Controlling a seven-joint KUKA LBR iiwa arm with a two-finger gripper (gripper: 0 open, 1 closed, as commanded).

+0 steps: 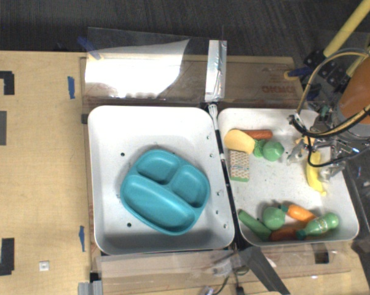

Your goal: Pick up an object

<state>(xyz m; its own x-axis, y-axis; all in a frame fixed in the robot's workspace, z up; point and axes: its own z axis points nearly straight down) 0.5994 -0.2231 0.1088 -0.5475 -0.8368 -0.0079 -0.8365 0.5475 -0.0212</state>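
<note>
2 white bins sit side by side on the bench: a left bin (105, 165) and a right bin (277, 183). Left bin: 1 teal tray (165, 190) with 3 compartments, lying near the middle and turned at a slant. Right bin, upper left: 1 yellow piece (240, 141), 1 orange carrot (257, 134) behind it, 1 green ball (271, 150) just beside both, and 1 tan waffle (240, 165) below the yellow piece. Right bin, right side: 1 banana (314, 174), upright along the wall, directly under the gripper (319, 153). Right bin, front edge: a touching cluster of 1 dark green pod (252, 224), 1 second green ball (273, 216), 1 second carrot (299, 212), 1 red piece (286, 232) and 1 light green piece (324, 224). Total in the right bin: 10 toy foods, 2 of them carrots, 2 green balls. The arm (361, 94) enters from the right, trailing black and yellow cables; the gripper hangs over the banana's top end, and whether its pincer is wide, narrow or closed on anything cannot be told among the cables. Behind the bins, a brown board (277, 82) carries faint red printing, too blurred to read. 3 strips of blue tape (70, 86) mark the bench to the left.
</note>
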